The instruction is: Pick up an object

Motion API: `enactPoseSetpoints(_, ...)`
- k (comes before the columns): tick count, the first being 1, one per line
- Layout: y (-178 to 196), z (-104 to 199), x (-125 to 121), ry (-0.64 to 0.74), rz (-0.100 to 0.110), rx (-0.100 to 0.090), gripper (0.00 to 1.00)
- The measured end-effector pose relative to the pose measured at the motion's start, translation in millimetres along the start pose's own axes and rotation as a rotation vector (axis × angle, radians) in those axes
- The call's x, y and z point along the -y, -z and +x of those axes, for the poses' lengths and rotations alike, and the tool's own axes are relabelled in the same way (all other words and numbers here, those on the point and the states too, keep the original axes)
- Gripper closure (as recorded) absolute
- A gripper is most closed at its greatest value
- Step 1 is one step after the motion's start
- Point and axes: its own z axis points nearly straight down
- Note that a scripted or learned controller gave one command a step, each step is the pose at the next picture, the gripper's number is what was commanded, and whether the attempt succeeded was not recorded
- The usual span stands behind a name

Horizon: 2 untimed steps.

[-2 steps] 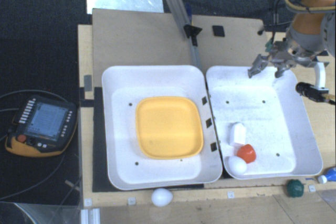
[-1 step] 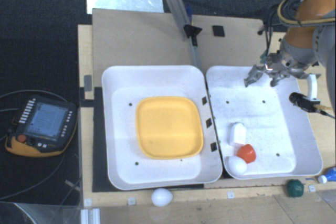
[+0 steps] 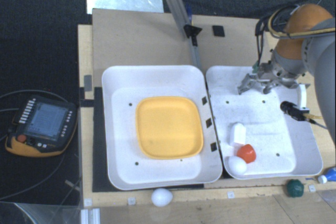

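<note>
Grey arm [image 3: 315, 55] in from the right, orange band above the wrist, gripper [image 3: 257, 85] over the far part of the right bin [image 3: 262, 113], fingers spread apart, nothing between them. Near front corner of that bin: white block [image 3: 238, 132], orange-red object [image 3: 246, 153] and white ball [image 3: 237, 165], close together, well apart from the gripper. Yellow plate [image 3: 169, 127] in left bin [image 3: 118, 128].
</note>
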Motion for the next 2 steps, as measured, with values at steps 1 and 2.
enactPoseSetpoints(1, 14, 0, -2, 0.001, -0.006, 0.002, 1.0)
enactPoseSetpoints(2, 69, 10, -3, 0.001, -0.009, 0.001, 1.0)
